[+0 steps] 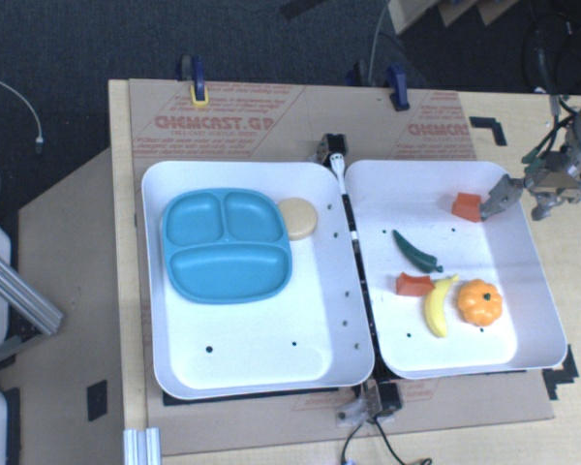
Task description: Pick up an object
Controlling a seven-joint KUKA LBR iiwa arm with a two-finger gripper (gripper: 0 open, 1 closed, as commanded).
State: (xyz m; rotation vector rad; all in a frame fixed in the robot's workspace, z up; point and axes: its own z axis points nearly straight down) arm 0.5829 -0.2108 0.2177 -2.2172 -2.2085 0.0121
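Observation:
The right bin (523, 352) holds several small items. An orange-red block (467, 205) lies at its back. A green pepper (416, 251) lies near the middle, with a small red piece (413, 284), a yellow banana (439, 305) and an orange pumpkin (479, 302) toward the front. My gripper (517, 207) hangs over the back right part of this bin, open, with nothing between its fingers. Its left finger (497, 198) is just right of the orange-red block.
The left bin (252, 356) carries a blue divided plate (228, 244) and a tan round disc (297, 218) next to it. A black hinge strip (353, 250) runs between the two bins. Blue clamps (196, 77) grip the board's far edge.

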